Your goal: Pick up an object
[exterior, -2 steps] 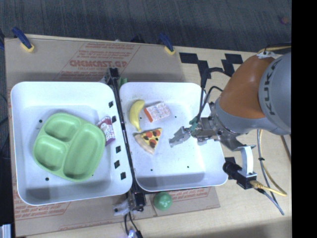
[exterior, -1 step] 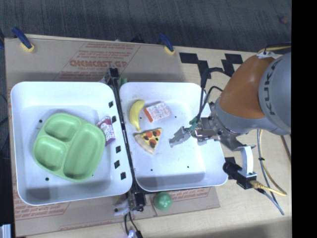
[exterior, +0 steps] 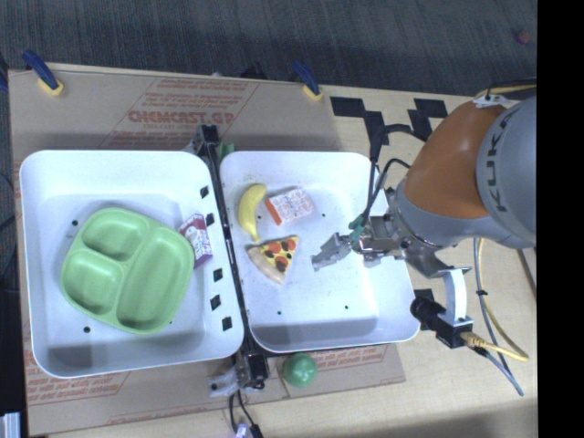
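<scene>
Green ball [exterior: 298, 369]: round, glossy, on the cardboard just below the right bin's near rim.
Green tray [exterior: 126, 268]: moulded plastic, three rounded compartments, lying tilted in the left bin [exterior: 36, 245].
Wrapped packet [exterior: 197, 238]: small, purple and white, crinkled, beside the tray's right edge, near the divide between the bins.
Arm [exterior: 474, 176]: grey with an orange band, reaching in from the right, bent low over the right bin [exterior: 365, 322], cables trailing beside it.
Gripper [exterior: 330, 252]: metal fingers pointing left over bare white floor; they look slightly parted with nothing between them, though it is hard to be sure.
Pizza slice [exterior: 276, 255]: toy wedge, yellow with red spots, near the fingertips but apart.
Banana [exterior: 250, 209]: toy, yellow, curved, smooth, beyond the pizza.
Box [exterior: 289, 207]: small, orange and white, just right of the banana.
Clamps [exterior: 43, 73]: blue with yellow tips, at the cardboard's far edge.
</scene>
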